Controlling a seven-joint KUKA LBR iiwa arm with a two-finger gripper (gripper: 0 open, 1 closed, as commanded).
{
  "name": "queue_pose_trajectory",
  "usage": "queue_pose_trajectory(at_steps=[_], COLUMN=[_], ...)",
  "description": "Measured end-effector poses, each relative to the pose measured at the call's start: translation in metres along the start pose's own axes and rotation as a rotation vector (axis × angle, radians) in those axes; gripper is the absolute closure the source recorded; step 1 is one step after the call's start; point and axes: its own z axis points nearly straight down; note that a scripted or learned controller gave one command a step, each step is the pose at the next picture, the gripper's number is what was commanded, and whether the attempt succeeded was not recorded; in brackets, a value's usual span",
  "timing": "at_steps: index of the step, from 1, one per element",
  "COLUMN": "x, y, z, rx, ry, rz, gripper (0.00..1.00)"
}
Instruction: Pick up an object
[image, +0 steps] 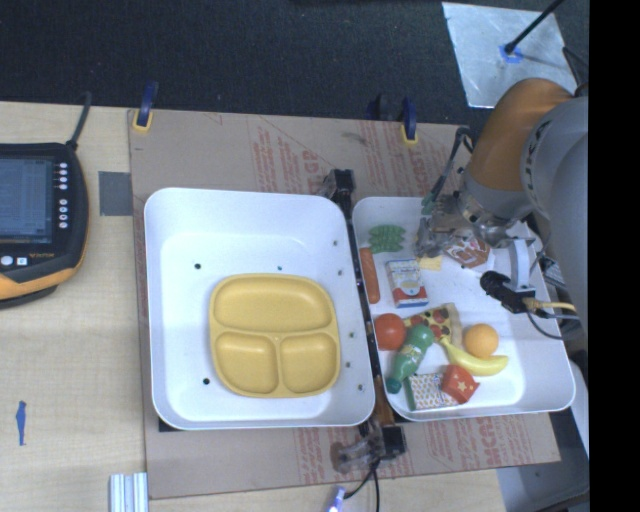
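Observation:
The right bin (545, 385) holds several toy foods. Along its left side lie a green leafy piece (386, 237), an orange sausage (370, 275) and a small white and red carton (406, 283). Nearer the front are a tomato (389, 330), a green bottle (408, 358), a pizza slice (437, 322), a banana (478, 361), an orange (481, 340) and a red pepper (458, 383). My gripper (437, 236) is low over the bin's far part, just right of the leafy piece and next to a reddish packet (466, 250). Nothing shows in its grasp.
The left bin (170, 300) carries a yellow divided plate (274, 333). A teach pendant (35, 220) lies at the bench's left edge. The grey arm with its orange band (520, 130) crosses the right bin's far right corner, with cables (520, 295) beside it.

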Motion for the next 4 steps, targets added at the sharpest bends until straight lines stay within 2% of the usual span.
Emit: queue_pose_trajectory(at_steps=[1, 2, 3, 4], x=[-0.054, -0.053, -0.044, -0.005], y=[-0.072, -0.072, 0.004, 0.004], z=[-0.013, -0.013, 0.016, 0.015], rx=[0.0, 0.0, 0.026, 0.026], ry=[-0.001, 0.0, 0.005, 0.0], rz=[0.004, 0.003, 0.009, 0.008], gripper=[1.0, 0.0, 0.0, 0.0])
